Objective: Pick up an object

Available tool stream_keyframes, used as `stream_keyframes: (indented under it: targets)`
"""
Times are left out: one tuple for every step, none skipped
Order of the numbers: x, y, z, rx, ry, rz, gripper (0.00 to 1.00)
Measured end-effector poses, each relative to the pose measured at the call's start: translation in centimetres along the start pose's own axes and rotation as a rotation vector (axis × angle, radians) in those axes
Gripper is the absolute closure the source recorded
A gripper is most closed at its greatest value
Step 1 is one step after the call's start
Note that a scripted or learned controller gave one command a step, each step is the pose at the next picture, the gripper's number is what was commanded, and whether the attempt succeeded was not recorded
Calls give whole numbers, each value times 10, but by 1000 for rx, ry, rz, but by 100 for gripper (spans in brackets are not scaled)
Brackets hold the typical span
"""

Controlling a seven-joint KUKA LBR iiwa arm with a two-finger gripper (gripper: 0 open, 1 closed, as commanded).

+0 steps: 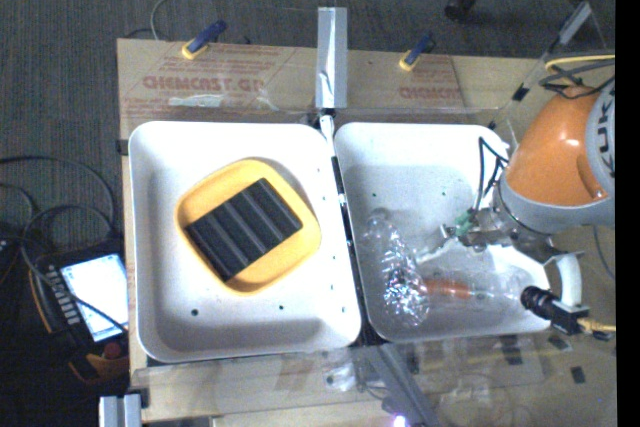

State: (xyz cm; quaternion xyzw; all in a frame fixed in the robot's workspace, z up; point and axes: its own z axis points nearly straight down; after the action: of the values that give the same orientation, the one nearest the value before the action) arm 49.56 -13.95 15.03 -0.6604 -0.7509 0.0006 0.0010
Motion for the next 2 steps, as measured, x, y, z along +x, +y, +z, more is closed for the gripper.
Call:
stream_keyframes:
  targets:
    - [1, 1, -8, -1, 4, -1, 100]
    - [1, 1, -8, 0, 4, -1, 0]
